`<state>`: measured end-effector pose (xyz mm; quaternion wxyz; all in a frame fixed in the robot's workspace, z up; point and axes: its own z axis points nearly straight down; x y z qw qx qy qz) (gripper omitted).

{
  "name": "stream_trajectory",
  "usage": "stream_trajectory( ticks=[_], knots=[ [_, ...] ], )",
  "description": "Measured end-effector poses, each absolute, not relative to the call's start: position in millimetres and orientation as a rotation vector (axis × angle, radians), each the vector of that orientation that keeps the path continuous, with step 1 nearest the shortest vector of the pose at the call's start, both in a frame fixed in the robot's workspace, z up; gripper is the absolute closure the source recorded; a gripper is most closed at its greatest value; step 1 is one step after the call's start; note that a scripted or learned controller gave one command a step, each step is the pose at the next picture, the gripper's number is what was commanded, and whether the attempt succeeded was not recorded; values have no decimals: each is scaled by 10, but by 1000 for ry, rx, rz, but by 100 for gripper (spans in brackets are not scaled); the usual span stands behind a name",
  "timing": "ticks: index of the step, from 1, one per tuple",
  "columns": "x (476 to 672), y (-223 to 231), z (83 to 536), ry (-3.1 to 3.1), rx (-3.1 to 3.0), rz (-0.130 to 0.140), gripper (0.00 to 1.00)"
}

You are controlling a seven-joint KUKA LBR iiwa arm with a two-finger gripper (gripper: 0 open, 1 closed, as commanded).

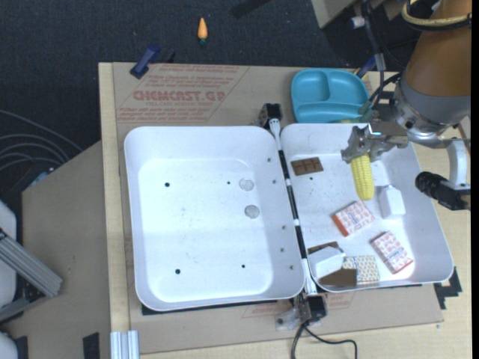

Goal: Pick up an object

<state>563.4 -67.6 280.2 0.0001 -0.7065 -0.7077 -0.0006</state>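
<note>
Corn cob (363, 176), yellow and knobbly, hangs upright, clamped in the tool (361, 152).

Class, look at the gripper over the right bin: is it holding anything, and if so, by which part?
It cannot be told for sure. The gripper sits right at the top end of the yellow corn cob in the right bin, but a hold on it is not clearly visible.

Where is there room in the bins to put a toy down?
The left bin has lots of bare floor, bordered by its walls. The right bin is crowded: corn under the pincer, small packets, brown card.
</note>
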Motion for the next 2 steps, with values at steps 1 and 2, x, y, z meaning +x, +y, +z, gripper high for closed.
stream_trajectory(
  ticks=[1, 2],
  knots=[
    [5033, -177, 2701, -2220, -2219, 2, 100],
    [4787, 366, 2678, -2220, -2217, 4, 100]
  ],
)
